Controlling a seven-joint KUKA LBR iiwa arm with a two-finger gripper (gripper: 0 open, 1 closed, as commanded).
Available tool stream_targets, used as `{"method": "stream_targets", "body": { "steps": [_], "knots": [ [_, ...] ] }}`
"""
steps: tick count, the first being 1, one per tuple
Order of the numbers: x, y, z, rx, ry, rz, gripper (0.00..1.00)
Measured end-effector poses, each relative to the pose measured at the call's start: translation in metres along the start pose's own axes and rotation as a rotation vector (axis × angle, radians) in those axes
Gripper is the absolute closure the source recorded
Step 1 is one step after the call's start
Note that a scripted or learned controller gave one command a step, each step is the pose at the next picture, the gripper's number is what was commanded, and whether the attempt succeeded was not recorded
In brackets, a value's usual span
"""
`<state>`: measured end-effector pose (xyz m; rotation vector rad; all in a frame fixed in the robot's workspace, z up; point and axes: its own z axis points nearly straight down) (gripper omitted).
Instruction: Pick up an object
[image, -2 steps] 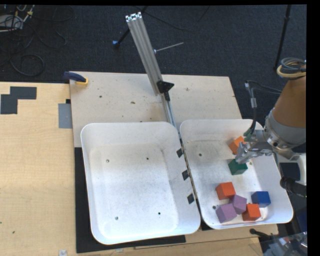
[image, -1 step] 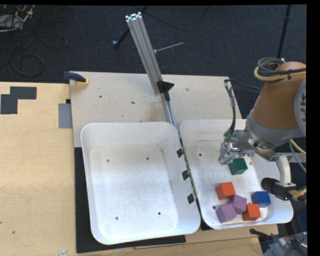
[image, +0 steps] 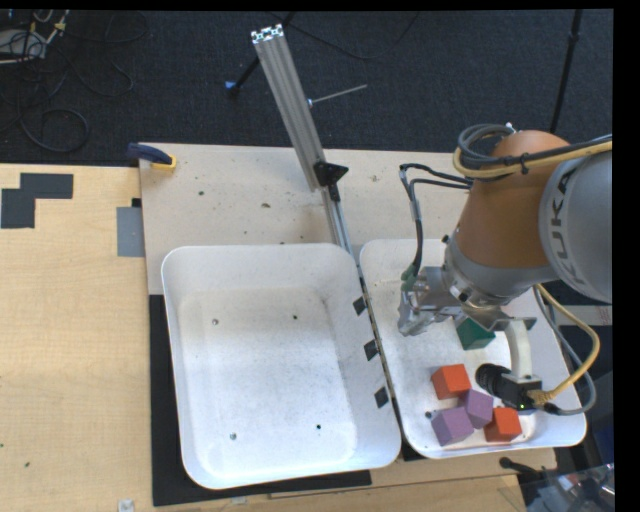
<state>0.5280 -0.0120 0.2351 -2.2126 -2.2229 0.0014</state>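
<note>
sitting near purple blocks (image: 452, 425), orange cube (image: 451, 381).

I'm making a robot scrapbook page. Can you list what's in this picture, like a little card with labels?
arm: grey with an orange band, reaching in from the right
gripper: low over the right bin, near its left wall
left bin: white, speckled floor
blocks: two orange, two purple, clustered at the right bin's near end
green block: partly hidden under the arm
held: nothing visible between the fingers
</note>
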Motion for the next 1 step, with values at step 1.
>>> {"method": "stream_targets", "body": {
  "steps": [1],
  "knots": [
    [0.0586,-0.0195,0.0005,0.001,0.000,0.000,1.00]
  ]
}}
